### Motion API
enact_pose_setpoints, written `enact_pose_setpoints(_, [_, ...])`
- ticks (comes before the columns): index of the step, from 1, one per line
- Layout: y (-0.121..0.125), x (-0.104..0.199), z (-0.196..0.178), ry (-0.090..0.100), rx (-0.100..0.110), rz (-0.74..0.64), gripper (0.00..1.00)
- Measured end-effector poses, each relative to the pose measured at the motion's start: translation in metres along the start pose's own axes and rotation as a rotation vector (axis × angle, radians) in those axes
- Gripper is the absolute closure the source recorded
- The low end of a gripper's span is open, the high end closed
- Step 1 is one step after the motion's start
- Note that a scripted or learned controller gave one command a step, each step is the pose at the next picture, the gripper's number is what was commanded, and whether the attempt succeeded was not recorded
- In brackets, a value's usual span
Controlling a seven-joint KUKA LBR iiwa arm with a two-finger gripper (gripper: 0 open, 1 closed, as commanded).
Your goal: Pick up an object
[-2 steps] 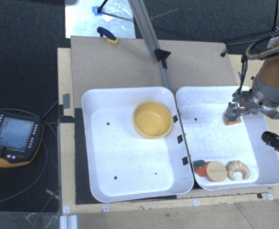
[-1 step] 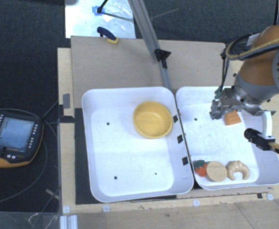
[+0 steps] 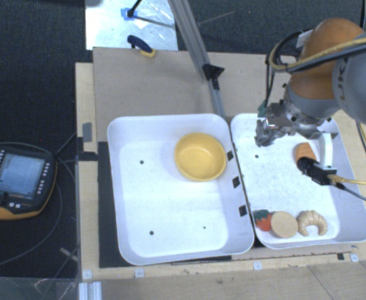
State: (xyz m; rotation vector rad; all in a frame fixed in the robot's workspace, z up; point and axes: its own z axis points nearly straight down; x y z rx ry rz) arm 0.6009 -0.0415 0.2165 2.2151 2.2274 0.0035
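Pincer (image 3: 265,132) over right bin's (image 3: 276,180) back — croissant (image 3: 312,222) well apart.

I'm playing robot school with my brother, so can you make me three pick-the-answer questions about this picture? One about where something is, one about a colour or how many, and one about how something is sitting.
1. Where is the yellow bowl?
A. left bin
B. right bin
C. on the floor

2. What colour are the two bins?
A. blue
B. white
C. black

3. How does the bowl sit?
A. upside down
B. on its side
C. upright, opening up

Answers:
1 A, it sits near the back right of the left bin.
2 B, the left bin and the right bin are both white.
3 C, its hollow inside faces the camera.
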Motion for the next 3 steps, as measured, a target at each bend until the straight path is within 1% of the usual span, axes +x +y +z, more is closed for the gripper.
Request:
enact_pose_setpoints(1, [0.009, 0.047, 0.004, 0.000, 0.001, 0.001, 1.00])
enact_pose_setpoints(2, [0.025, 0.086, 0.002, 0.000, 0.001, 0.002, 1.00])
enact_pose_setpoints(3, [0.040, 0.135, 0.007, 0.000, 0.002, 0.001, 1.00])
